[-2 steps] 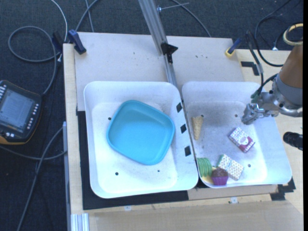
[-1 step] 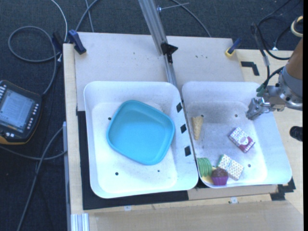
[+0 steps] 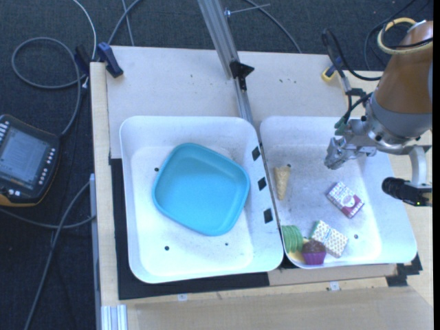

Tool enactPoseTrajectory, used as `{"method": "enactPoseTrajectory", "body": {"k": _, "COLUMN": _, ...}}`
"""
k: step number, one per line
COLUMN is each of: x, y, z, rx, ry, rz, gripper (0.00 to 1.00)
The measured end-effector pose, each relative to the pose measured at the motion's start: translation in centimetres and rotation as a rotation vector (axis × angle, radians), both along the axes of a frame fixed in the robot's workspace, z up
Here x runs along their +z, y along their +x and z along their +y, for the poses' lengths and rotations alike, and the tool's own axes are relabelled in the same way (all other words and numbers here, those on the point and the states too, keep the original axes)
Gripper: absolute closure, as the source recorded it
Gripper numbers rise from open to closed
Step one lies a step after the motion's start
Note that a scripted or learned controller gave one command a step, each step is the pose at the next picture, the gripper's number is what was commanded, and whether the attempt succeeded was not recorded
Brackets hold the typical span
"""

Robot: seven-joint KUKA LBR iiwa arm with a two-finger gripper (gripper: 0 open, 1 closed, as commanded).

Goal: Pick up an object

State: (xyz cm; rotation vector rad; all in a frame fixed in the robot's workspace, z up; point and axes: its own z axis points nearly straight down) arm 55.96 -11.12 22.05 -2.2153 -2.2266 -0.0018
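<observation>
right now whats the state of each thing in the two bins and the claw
claw: above the right bin, nothing seen between its fingers
blue plate: flat, right way up in the left bin
pale cone: lying on its side
red and white packet: lying flat, apart from the rest
checkered packet: lying flat at the near rim
green piece: touching the purple piece

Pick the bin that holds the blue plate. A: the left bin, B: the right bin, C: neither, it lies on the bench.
A: the blue plate lies flat in the left bin, while the right bin holds the small items.
</observation>
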Motion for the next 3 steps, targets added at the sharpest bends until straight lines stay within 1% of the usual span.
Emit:
{"method": "enactPoseTrajectory", "body": {"k": 1, "x": -0.5, "y": 1.1, "z": 5.5, "rx": 0.0, "ry": 0.0, "rz": 0.0, "gripper": 1.0}}
{"method": "enactPoseTrajectory", "body": {"k": 2, "x": -1.1, "y": 1.6, "z": 10.6, "rx": -0.001, "ry": 0.0, "rz": 0.0, "gripper": 1.0}}
{"method": "enactPoseTrajectory", "body": {"k": 3, "x": -1.1, "y": 1.5, "z": 16.4, "rx": 0.0, "ry": 0.0, "rz": 0.0, "gripper": 1.0}}
